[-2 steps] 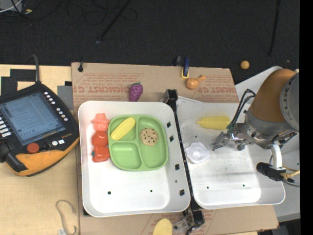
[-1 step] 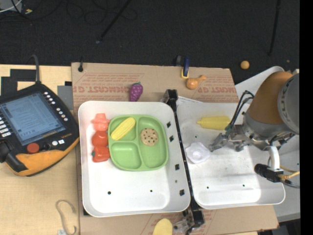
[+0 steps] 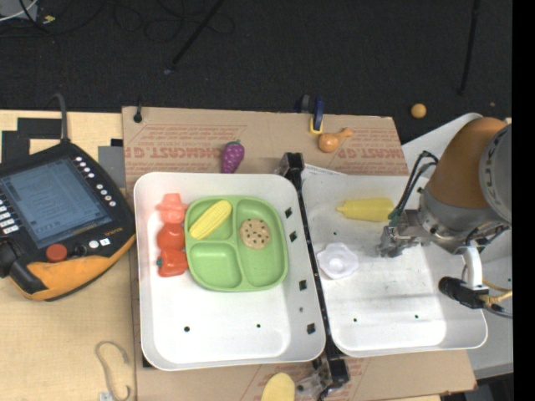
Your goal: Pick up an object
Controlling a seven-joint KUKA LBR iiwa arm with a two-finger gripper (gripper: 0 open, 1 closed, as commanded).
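Note:
In the right bin [image 3: 401, 324] a yellow banana-like toy [image 3: 365, 210] lies near the far wall, and a small clear cup [image 3: 336, 262] sits by the left wall. My gripper [image 3: 392, 242] hangs low over the right bin, just right of the cup and just below the yellow toy's right end. Nothing shows in its grasp. The left bin [image 3: 217, 332] holds a green divided plate [image 3: 219, 267] with a yellow corn cob [image 3: 208, 218] and a cookie [image 3: 255, 233] on it. Beside the plate's left edge lie a pink toy [image 3: 170, 208] and a red toy [image 3: 171, 250].
On the cardboard behind the bins lie purple grapes [image 3: 232, 155] and an orange pear-shaped toy [image 3: 333, 140]; an orange ball [image 3: 418, 110] rests farther back. A teach pendant [image 3: 58, 215] sits left of the bins. A yellow object [image 3: 278, 387] lies at the front edge.

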